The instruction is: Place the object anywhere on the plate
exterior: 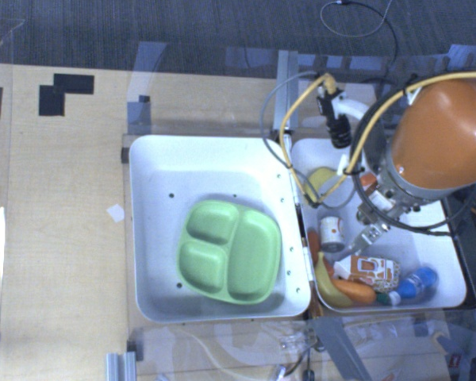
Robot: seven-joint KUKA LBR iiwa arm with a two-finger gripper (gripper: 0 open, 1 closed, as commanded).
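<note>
- Plate (232, 251): green, three compartments, lying flat in left white bin (155, 213), toward bin's 5 o'clock corner; nothing on it.
- Arm (448, 133): grey with orange band, coming in from 3 o'clock, hanging over right white bin (456, 288).
- Gripper (370, 236): pointing down toward 7 o'clock over middle of right bin, just above object pile; finger opening too small and blurred, cannot tell; nothing seen between fingers.
- Objects, all in right bin, well apart from plate:
- small white cylinder (331, 231) near bin's left wall, at 9 o'clock of gripper.
- white-and-orange carton (373, 270) just at 6 o'clock of gripper.
- orange carrot-like item (353, 291) by bin's 6 o'clock wall, touching carton.
- banana (324, 279) along bin's 7 o'clock corner.
- blue-and-clear bottle (412, 284) at 5 o'clock of gripper.
- yellowish item (324, 179) at bin's 11 o'clock, partly hidden by cables.
- Yellow and grey cables (301, 125) looping from arm over divider between bins.
</note>
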